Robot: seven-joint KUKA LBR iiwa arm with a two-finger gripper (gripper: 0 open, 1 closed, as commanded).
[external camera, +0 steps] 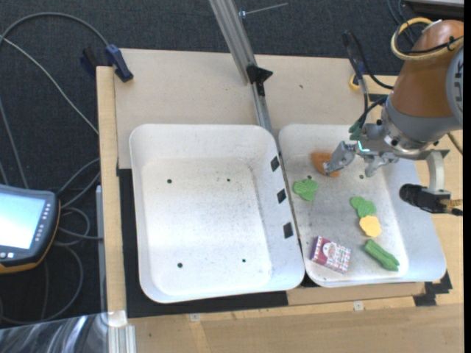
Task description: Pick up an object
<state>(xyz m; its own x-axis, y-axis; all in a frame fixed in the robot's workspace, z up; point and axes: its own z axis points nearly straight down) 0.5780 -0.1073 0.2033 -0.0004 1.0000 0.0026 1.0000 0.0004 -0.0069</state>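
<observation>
My gripper [358,160] hangs over the back of the right bin [412,259], open, with its fingers spread apart. An orange piece [321,159] lies just left of the left finger [341,156], touching or nearly touching it, and is not between the fingers. Further forward in the same bin lie a green leaf-shaped piece [305,190], a second green piece [362,205], a yellow piece [370,226], a long green piece [381,254] and a small red and white packet [330,254].
The left bin [147,153] stands beside the right one, with black clips along the shared wall [283,197]. A slanted metal post [234,31] rises behind the bins. A black fitting [419,195] juts out at the arm's right.
</observation>
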